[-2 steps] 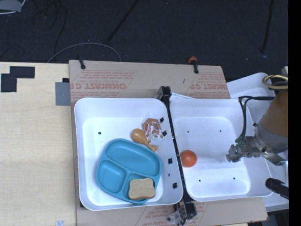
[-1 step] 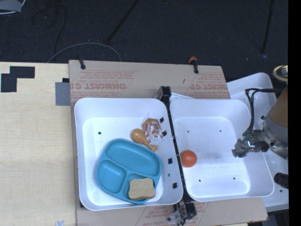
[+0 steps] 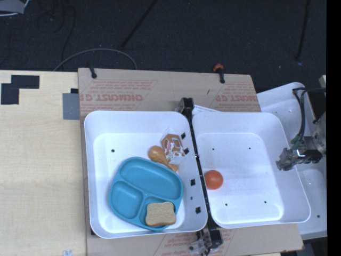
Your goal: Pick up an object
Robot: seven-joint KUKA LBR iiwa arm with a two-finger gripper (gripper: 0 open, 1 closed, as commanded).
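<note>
Left bin [image 3: 98, 143]: blue divided tray [image 3: 144, 191], bread slice [image 3: 160, 214], wrapped snack [image 3: 173, 145]. Right bin [image 3: 266, 127]: orange ball [image 3: 213, 179] near the divider, likely light, smooth, prone to roll; grip across its middle. Gripper [image 3: 285, 161] at the right rim, jaw state cannot be told.

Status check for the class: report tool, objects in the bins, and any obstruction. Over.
Tool at right bin's right rim, nothing held. Orange ball alone in right bin. Blue tray, sponge in left bin. Path clear.
</note>
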